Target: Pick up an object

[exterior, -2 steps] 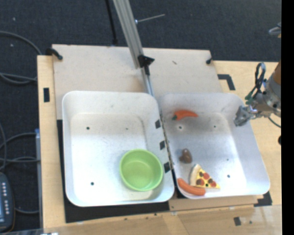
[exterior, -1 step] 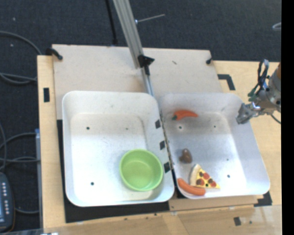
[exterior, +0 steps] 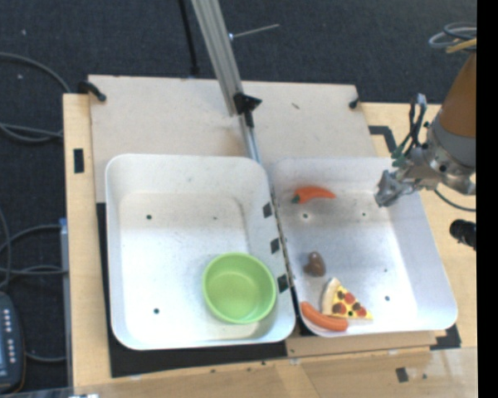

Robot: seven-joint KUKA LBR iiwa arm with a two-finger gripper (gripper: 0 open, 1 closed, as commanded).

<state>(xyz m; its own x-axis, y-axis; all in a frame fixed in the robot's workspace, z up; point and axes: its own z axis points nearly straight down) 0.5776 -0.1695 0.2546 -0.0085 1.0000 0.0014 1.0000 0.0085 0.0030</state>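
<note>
Objects lie scattered across the right bin (exterior: 415,247), any of which could be the one to lift. An orange carrot-like piece (exterior: 314,194) sits in the far part of that bin, slender, tapered and slightly curved, lying roughly level across the floor. Nearer the middle, close to the bin's left wall, rests a small brown lump (exterior: 315,264), rounded and dark. At the near edge lies a pizza slice toy (exterior: 345,301), a pale yellow wedge dotted with red and dark spots, and just beside it, touching or almost touching its lower side, a reddish-orange sausage-shaped piece (exterior: 325,318) stretched along the bin's front rim. The left bin (exterior: 149,222) holds a light green bowl (exterior: 239,287), round and upright, in its near right corner. The gripper (exterior: 388,191) hangs at the far right side of the right bin, over its rim area, below the grey wrist and orange band of the arm. Whether its jaws stand apart or closed cannot be told from this angle, and nothing can be seen held in it. The carrot-like piece lies to the gripper's left, apart from it; the brown lump, pizza slice and sausage piece lie well apart from it, toward the bin's near left.
</note>
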